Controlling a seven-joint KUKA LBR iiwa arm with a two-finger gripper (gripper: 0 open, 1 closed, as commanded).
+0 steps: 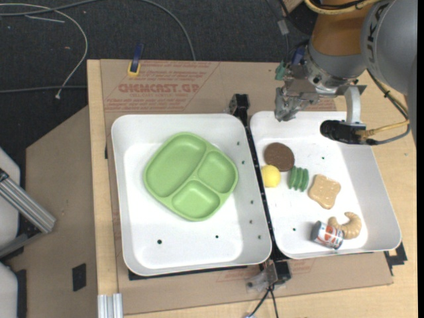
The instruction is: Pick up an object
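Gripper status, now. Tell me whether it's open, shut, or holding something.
Gripper: above the back edge of the right bin, nothing visibly held; open or shut cannot be told.

Grey arm with orange band, dark metal gripper, trailing cables

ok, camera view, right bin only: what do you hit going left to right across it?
Yellow ball → brown disc → green piece → tan cracker. The can and croissant overlap the cracker's span, so I left them out.
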